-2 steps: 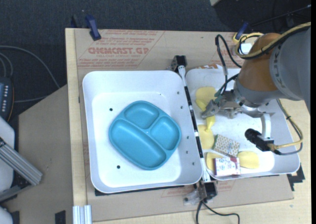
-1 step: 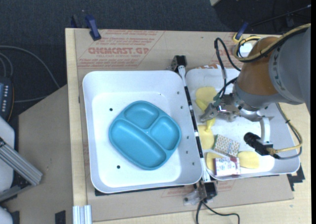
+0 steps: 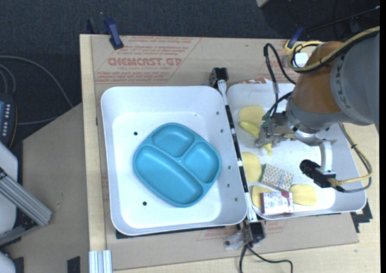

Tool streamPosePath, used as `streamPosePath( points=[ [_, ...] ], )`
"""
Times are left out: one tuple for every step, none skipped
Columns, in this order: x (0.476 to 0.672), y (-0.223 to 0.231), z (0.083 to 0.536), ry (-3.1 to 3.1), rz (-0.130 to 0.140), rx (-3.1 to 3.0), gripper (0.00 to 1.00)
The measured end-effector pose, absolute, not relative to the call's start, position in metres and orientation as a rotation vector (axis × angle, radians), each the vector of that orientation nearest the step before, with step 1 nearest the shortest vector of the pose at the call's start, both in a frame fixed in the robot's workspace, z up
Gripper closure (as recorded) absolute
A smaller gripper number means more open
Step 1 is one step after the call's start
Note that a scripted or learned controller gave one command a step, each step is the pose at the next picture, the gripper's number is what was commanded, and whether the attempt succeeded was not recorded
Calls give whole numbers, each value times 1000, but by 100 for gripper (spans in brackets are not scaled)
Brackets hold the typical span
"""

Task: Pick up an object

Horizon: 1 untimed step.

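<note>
Yellow pieces (image 3: 251,112) in the right bin (image 3: 347,204) are your candidates: I count four, and they look light, smooth, perhaps slippery, so take one across its narrow middle. You also have one patterned packet (image 3: 276,176) and one red-and-white carton (image 3: 277,203) there. One blue divided plate (image 3: 176,164) sits in the left bin (image 3: 114,109). The claw (image 3: 266,137) hangs low by the upper yellow pieces; I cannot tell how it stands.
</note>
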<state>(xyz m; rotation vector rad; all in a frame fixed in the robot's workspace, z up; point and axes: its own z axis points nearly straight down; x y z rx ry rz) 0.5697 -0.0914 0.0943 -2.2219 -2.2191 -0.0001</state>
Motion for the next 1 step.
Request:
streamPosePath(
  points=[
    [592,-31,185,-2224,-3,-2220,100]
  ],
)
